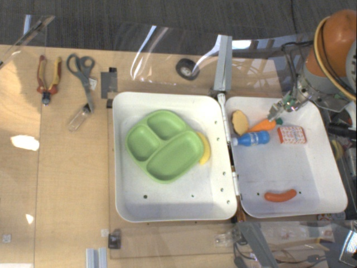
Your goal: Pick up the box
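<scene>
Right bin (329, 194) | small red-and-white box (292, 134) lies flat beside blue bottle (251, 139) | likely light, stiff cardboard; grip its short sides | gripper (277, 114) above carrot (262, 125), jaws' state unclear

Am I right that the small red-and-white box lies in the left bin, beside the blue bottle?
Not quite. In the camera view the box lies in the right bin, beside the blue bottle. The left bin holds the green divided plate.
</scene>
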